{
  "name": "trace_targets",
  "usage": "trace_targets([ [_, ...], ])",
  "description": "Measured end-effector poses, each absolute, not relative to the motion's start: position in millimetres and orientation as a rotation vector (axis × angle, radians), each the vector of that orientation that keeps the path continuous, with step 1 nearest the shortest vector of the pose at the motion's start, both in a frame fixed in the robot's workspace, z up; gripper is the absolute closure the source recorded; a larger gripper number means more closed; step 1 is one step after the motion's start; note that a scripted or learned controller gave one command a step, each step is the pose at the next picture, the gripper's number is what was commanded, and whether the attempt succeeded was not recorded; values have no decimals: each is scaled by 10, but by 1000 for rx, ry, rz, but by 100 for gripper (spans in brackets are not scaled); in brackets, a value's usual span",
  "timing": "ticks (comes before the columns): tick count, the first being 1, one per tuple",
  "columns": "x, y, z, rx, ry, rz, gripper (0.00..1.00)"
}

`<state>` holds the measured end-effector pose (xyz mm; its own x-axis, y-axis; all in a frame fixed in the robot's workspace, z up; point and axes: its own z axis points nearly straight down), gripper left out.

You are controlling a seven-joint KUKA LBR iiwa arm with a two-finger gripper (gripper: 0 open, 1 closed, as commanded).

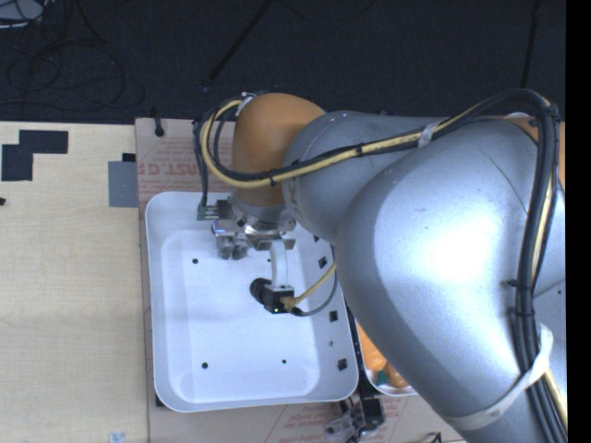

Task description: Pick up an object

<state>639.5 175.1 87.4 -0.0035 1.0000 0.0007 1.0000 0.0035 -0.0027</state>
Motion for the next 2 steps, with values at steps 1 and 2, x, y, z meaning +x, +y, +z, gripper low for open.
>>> trace_targets([
  [1, 6468, 2016, 2662, -2222, -2231, -24, 100],
  [2, 6436, 2000, 2644, -2215, -2226, 7, 100],
])
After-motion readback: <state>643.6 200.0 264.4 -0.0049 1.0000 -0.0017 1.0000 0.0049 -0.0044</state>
